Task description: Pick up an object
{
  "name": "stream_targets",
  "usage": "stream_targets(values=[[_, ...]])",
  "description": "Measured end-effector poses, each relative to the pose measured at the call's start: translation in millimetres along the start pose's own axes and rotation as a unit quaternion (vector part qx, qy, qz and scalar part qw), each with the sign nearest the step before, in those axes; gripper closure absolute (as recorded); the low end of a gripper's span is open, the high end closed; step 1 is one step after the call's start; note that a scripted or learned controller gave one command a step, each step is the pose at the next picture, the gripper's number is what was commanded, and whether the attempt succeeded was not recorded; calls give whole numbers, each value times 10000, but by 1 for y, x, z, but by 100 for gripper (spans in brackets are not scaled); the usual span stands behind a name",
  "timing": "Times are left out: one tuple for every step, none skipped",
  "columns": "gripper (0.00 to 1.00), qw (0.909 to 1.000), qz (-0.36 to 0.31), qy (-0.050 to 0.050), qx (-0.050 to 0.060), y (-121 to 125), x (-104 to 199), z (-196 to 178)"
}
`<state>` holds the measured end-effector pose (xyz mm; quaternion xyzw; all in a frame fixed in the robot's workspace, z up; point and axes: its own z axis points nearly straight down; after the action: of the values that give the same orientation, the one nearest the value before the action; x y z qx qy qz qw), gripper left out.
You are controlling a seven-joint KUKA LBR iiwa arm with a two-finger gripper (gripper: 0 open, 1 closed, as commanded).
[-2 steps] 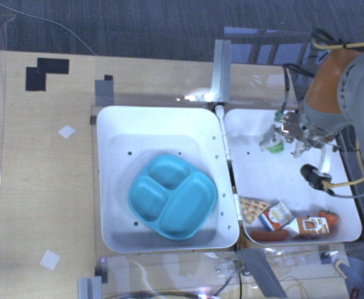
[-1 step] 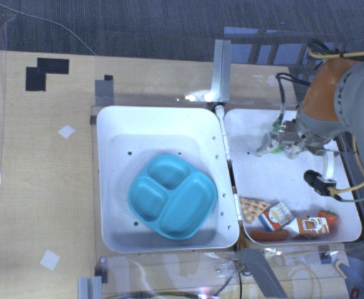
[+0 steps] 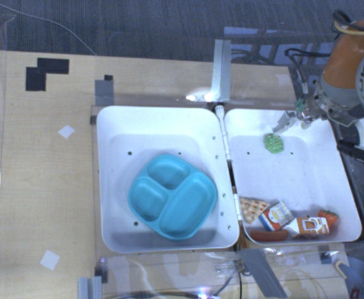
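From the single camera above the desk (image 3: 38,185), we saw two shallow white bins side by side. The left bin (image 3: 116,161) carried a blue divided plate (image 3: 172,196), lying toward its near side. The right bin (image 3: 306,173) carried the small things: a green lumpy piece (image 3: 273,143) at its far end, and along its near edge a waffle (image 3: 253,208), a small carton (image 3: 277,215), a sausage (image 3: 268,235), a little orange box (image 3: 311,227) and a red strawberry-like piece (image 3: 329,217), all crowded close together, several touching.

The arm (image 3: 350,67) reached in from the right over the far right corner of the right bin. Its hand (image 3: 288,121) hung low above the bin floor, with one finger (image 3: 283,123) pointing down and left; we could not tell whether the hand was open or closed, and nothing showed between its tips.

The relation that mattered was this: the green piece lay just beside the hand, slightly to its left and nearer to us, apart from it rather than touching. It stood alone on bare bin floor, well apart from the crowded near edge. It looked roundish, with no clear long axis, so we judged that turning the hand would count for little; a short shift left and toward us, then a drop, would be needed. The near-edge cluster lay much farther from the hand.
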<state>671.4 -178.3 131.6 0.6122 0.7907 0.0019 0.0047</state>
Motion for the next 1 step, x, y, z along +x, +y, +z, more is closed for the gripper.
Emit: stream_targets(values=[[0,9944,-1051,-30,-52,-21,68,37]])
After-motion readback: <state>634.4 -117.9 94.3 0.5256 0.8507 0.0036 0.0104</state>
